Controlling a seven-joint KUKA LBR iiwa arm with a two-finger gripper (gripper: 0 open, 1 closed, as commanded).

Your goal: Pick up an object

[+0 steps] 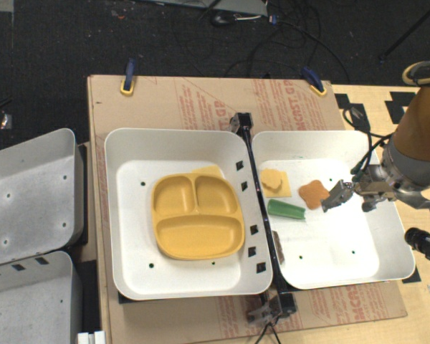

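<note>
Three small objects lie in the right bin [387, 264], near its left wall. A pale yellow block [274, 181] is farthest back, an orange rounded piece [313, 193] sits to its right, and a green stick [285, 209] lies in front of both. My gripper [336, 195] reaches in from the right, its tip just right of the orange piece and close to it. Nothing can be seen held in it.
The left bin [129, 264] holds a yellow divided plate [198, 216] with a pale yellow sheet [209, 171] peeking out behind it. A black divider [256, 206] runs between the bins. Cables trail from the arm's wrist [387, 178].
</note>
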